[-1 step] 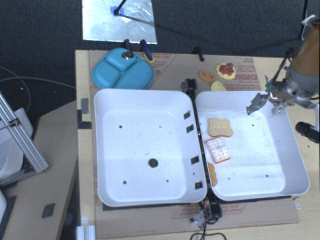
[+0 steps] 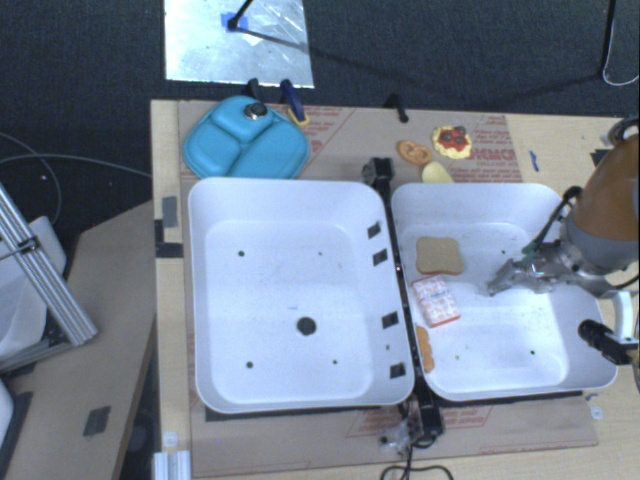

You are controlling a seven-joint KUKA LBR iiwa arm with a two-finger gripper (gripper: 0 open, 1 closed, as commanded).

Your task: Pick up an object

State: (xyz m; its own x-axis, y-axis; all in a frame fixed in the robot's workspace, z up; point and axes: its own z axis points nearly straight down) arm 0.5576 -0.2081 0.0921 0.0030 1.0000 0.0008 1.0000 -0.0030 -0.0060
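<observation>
Looking down on the bench, the right bin (image 2: pixel 500 368), a shallow, smooth white plastic tray with rounded corners, serves as the landmark. The gripper (image 2: pixel 497 285) hangs low over the bin's middle, reaching in from its right side; whether it is apart or together cannot be told from here, and nothing shows clamped in it. Left of the gripper, well apart from it, lies a flat tan bread slice (image 2: pixel 439 255), squarish with a matte surface. Just below the slice rests a small rectangular packet (image 2: pixel 436 300), white with a red pattern, tilted. Against the bin's left wall sits a slim orange-brown stick (image 2: pixel 425 349). Beyond the bin's far rim lie a yellow rounded piece (image 2: pixel 436 173) and a small pizza-like disc (image 2: pixel 452 141). The left bin (image 2: pixel 290 368) adjoins it.
</observation>
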